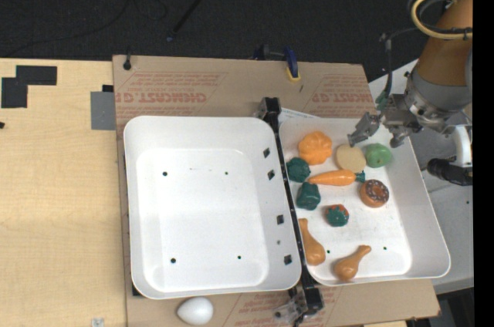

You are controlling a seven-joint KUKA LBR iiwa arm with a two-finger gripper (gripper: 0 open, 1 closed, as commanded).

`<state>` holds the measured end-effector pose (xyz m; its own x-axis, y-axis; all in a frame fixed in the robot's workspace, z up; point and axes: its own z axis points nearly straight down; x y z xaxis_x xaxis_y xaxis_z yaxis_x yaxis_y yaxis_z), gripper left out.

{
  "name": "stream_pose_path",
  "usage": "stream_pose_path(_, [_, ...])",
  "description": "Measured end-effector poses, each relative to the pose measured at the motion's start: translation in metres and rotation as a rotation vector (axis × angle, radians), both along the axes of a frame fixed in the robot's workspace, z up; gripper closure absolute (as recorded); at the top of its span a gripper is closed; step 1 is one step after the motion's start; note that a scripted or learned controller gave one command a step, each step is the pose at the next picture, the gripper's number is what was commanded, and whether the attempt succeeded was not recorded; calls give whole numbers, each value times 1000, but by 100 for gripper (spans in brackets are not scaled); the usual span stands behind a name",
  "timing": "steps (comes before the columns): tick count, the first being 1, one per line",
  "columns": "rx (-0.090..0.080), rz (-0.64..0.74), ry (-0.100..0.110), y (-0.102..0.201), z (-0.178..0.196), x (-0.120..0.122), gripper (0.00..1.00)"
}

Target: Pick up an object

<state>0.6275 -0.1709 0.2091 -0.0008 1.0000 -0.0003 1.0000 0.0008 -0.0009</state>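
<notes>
My gripper [380,134] hangs over the far right part of the right bin [421,241], fingers spread open with nothing between them. Just below it lie a light green round piece [378,156] and a cream piece [350,158]. Further left sits an orange pumpkin [315,147]. A carrot [333,178] lies across the middle, with a brown doughnut [374,193] to its right. Dark green pieces [298,169] [307,196] lie near the divider, and a small green and red piece [336,215] sits lower. Two tan drumsticks [311,244] [351,262] lie at the near end.
The left bin [201,202] stands beside the right one, with black clips along the shared divider [282,187]. A white egg [194,310] rests on the cardboard in front of the left bin. A blue clamp [292,63] grips the cardboard's far edge.
</notes>
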Motion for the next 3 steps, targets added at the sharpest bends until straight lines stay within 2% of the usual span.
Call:
stream_pose_path(1, [3,5,6,77,-128,16,0])
stream_pose_path(2, [2,1,9,73,-112,15,100])
stream_pose_path(3, [3,4,-3,136,-16,-13,100])
